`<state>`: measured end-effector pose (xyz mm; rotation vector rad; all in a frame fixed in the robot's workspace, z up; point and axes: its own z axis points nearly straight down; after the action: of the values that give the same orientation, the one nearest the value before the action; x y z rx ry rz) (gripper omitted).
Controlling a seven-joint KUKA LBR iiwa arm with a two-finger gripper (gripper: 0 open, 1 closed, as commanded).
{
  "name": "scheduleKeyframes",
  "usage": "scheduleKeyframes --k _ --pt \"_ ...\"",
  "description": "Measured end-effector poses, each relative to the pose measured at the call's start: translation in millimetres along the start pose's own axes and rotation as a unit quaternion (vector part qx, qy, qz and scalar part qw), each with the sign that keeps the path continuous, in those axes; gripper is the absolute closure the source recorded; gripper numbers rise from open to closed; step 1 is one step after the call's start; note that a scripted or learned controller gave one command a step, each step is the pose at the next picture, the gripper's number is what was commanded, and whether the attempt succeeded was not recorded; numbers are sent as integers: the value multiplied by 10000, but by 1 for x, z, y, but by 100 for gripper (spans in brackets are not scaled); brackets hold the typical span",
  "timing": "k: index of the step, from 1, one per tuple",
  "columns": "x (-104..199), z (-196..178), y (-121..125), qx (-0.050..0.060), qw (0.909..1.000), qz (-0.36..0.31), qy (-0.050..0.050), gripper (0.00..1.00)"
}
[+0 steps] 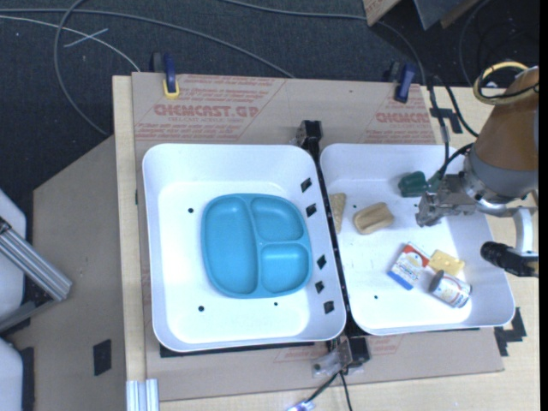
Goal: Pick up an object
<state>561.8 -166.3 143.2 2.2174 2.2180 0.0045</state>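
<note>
My gripper (pixel 431 209) hangs low over the upper part of the right bin (pixel 377 311), on the grey and orange arm (pixel 507 144) that comes in from the right. A dark green object (pixel 413 182) lies just up and left of it. To its left rests a tan, bread-like lump (pixel 373 218), a short gap away. Below the gripper lie a small red, white and blue packet (pixel 408 266), a yellow block (pixel 446 263) and a small jar on its side (pixel 449 290). Nothing shows in the gripper's grasp.
The left bin (pixel 171 306) holds a blue divided plate (pixel 256 244). A small tan piece (pixel 338 206) lies against the right bin's left wall. Black clips run along the seam between the bins. Cables trail over the dark floor beyond the bench.
</note>
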Motion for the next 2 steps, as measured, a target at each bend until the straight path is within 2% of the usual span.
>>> scheduleKeyframes --k 1,2 --pt "7 -56 10 -10 10000 -11 0 100" --pt "7 -91 11 1 10000 -6 3 100"
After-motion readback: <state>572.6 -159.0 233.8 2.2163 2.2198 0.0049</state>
